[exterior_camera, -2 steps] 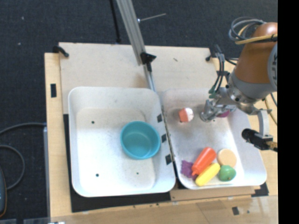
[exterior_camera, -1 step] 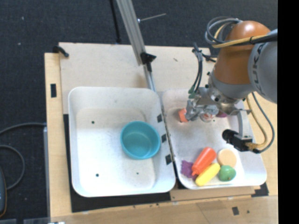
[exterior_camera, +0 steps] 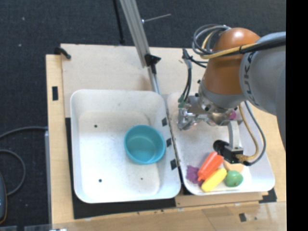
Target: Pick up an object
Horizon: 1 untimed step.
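The gripper [exterior_camera: 185, 121] hangs low over the right bin [exterior_camera: 262, 177], near its back-left corner beside the wall shared with the left bin [exterior_camera: 82, 105]; whether it is parted or closed cannot be told, and nothing shows in it. The toys crowd the right bin's front edge: an orange carrot [exterior_camera: 210, 163], yellow piece [exterior_camera: 213, 180], green ball [exterior_camera: 234, 178] and purple piece [exterior_camera: 192, 173], leaving open floor between. A blue bowl [exterior_camera: 144, 144] sits mid-left bin.

A wooden bench [exterior_camera: 106, 66] stands on dark carpet [exterior_camera: 29, 23]. A slanted metal pole [exterior_camera: 137, 30] rises from behind the bins, a black clamp [exterior_camera: 152, 60] on it. A grey cable [exterior_camera: 14, 143] curves over the floor at left.
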Tool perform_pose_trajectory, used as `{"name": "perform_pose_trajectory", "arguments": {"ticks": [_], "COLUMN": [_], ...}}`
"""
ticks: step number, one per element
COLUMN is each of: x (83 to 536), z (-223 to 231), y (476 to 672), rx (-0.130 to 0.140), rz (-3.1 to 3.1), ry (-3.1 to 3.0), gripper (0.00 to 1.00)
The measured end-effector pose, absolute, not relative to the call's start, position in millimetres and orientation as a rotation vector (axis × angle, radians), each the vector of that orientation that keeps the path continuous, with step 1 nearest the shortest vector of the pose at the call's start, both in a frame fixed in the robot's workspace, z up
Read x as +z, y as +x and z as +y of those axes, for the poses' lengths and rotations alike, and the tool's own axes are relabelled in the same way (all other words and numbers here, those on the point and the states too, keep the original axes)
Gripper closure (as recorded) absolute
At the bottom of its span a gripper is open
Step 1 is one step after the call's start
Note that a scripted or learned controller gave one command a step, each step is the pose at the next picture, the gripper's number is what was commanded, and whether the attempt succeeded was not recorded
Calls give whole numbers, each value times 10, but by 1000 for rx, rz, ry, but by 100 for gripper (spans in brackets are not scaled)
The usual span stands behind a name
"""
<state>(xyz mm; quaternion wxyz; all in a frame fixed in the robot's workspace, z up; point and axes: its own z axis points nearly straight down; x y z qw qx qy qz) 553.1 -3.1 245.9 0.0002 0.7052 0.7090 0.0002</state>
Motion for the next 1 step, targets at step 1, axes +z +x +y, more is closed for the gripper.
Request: {"name": "perform_pose_trajectory", "arguments": {"ticks": [1], "x": [2468], "z": [407], "y": [5532], "rx": [3], "rz": [2229], "ry": [2213], "gripper": [100]}}
